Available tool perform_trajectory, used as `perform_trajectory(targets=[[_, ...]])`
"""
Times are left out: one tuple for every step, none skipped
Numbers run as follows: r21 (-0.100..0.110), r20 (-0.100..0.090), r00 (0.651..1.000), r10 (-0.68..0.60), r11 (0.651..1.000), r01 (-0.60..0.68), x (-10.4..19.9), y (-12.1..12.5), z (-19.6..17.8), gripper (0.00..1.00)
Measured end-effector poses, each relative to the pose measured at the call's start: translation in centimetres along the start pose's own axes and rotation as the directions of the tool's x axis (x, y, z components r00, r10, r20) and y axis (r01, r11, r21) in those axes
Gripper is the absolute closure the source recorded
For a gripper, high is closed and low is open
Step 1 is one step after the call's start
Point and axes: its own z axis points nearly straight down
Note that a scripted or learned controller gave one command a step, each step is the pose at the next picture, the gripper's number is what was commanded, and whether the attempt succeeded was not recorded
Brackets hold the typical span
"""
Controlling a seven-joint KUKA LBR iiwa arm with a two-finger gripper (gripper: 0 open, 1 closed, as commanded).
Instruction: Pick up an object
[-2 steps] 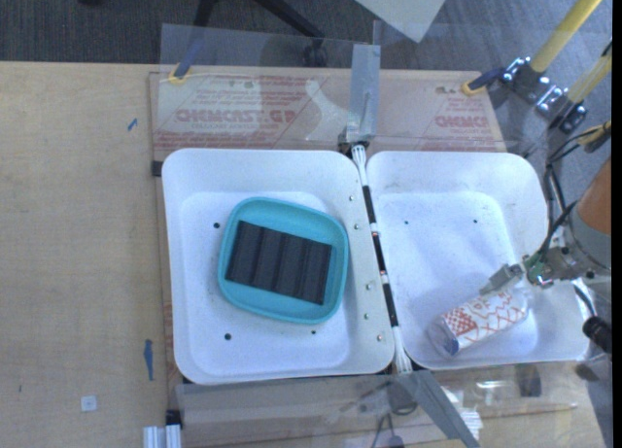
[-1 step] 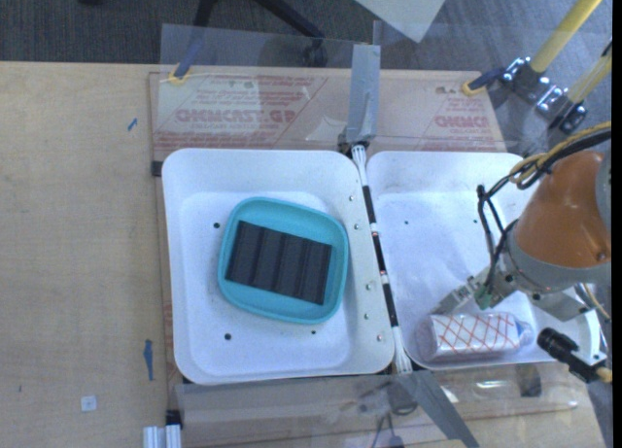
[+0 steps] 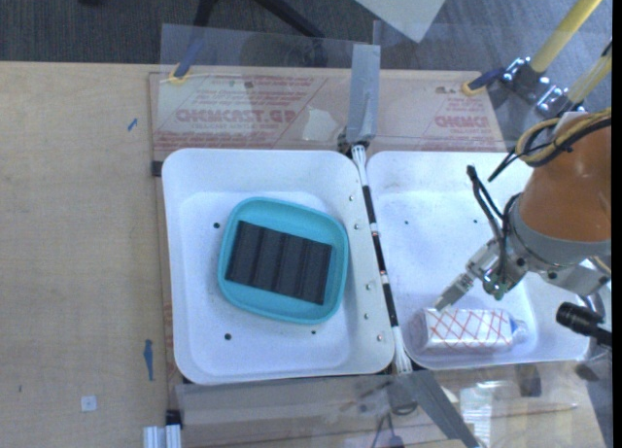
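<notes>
Bench (image 3: pixel 68 242): a pale wooden top is stretching across the view, carrying both bins, with a clear plastic sheet lying behind them along the far edge.
Left bin (image 3: pixel 190 271): the shallow white tray is sitting just beside its twin, the two rims touching along a central seam.
Right bin (image 3: pixel 418 203): the second white tray is lying under the arm, its far half bare.
Arm (image 3: pixel 569 193): the grey limb with its orange band is reaching in from the right and is hanging over the right bin's near right part.
Teal dish (image 3: pixel 282 259): a rounded rectangular teal container is resting near the middle of the left bin, slightly tilted in plan, and is holding a dark ribbed insert.
Boxed item (image 3: pixel 468 328): a small white packet with a red criss-cross pattern is lying flat along the near edge of the right bin, close to the seam.
Gripper (image 3: pixel 466 289): it is pointing down and to the left, its tip hovering just above the packet's far edge; whether the fingers are parted or closed cannot be told, and nothing is showing between them.
</notes>
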Motion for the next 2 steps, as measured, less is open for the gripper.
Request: perform_trajectory(targets=[[-0.008, 0.010, 1.000, -0.011, 1.000, 0.011, -0.8, -0.6, 3.8, 0.00], [0.002, 0.001, 0.940, 0.341, 0.940, -0.341, -4.1, -4.2, -1.4, 0.00]])
